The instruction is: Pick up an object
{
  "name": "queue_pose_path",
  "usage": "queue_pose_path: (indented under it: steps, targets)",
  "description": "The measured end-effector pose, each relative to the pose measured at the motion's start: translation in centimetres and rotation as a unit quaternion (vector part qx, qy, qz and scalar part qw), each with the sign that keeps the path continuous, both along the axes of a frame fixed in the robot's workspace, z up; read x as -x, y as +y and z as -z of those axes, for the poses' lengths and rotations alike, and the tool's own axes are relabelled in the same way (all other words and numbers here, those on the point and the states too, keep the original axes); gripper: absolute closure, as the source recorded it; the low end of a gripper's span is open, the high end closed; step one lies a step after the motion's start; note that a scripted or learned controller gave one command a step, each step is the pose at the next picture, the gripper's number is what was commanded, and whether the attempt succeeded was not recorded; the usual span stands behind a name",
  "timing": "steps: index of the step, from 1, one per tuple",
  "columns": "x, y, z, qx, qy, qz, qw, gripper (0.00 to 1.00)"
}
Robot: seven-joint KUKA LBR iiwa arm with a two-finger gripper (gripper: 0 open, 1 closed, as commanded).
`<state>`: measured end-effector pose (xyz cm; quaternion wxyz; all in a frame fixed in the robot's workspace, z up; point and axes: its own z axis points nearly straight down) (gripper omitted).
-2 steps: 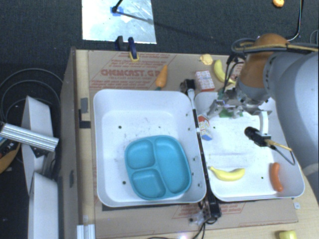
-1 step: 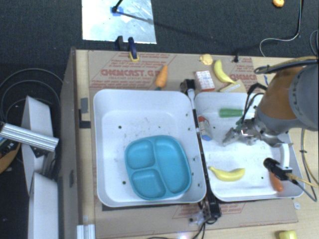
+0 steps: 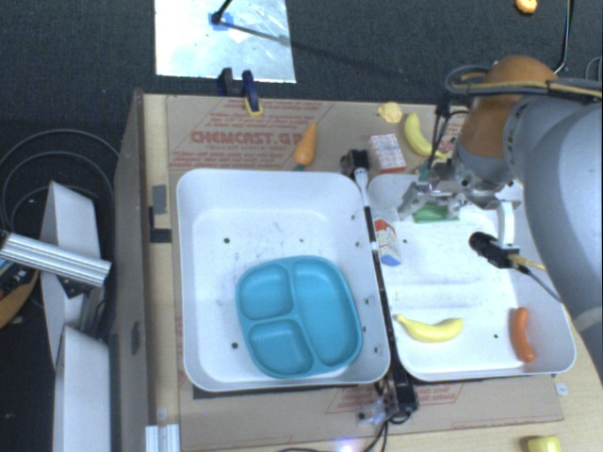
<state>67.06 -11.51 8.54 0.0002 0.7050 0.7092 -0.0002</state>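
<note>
The green object (image 3: pixel 434 214) lies at the far edge of the right bin (image 3: pixel 546 351), directly under my gripper (image 3: pixel 435 196) — I judge it the target. I cannot tell how the fingers stand, nor confirm any hold. Pick not yet done — lift remains. The banana (image 3: pixel 431 328) and sausage (image 3: pixel 521 334) lie near the near edge, untouched.

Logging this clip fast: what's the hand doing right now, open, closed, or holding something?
Hand: low in the right bin, at a green object; open or closed cannot be told, and no grasp is visible.
</note>
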Motion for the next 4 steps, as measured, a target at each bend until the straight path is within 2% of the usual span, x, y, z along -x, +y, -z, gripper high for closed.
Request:
queue_pose_path:
  steps: [1,4]
  targets:
    - [0.09,2.57,-0.02,0.0001,-0.002,0.000,1.0000,0.00]
    - [0.11,3.13,-0.02,0.0007,-0.002,0.000,1.0000,0.00]
